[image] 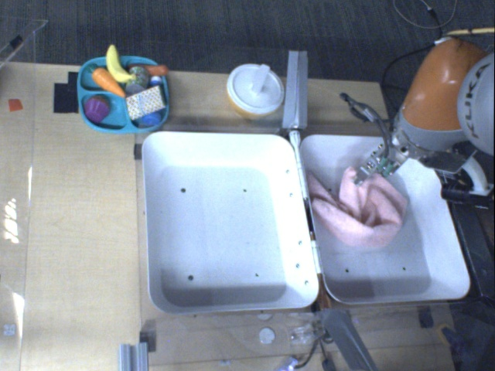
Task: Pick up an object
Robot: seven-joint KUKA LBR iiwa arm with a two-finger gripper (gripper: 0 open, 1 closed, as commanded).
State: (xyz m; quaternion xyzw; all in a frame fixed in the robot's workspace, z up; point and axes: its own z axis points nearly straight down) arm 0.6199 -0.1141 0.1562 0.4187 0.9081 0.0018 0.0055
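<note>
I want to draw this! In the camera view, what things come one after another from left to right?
Blue toy-food tray → left white bin → round white lid → pink cloth in the right white bin → orange band on the arm.

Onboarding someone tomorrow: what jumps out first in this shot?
The crumpled pink cloth in the right bin stands out most, with the arm's gripper down at the cloth's upper edge; whether it has a hold on the fabric can't be told. Next, the blue divided tray of toy food, banana and carrot included, sits on the bench at upper left, and a white-lidded yellow cup stands behind the left bin.
</note>
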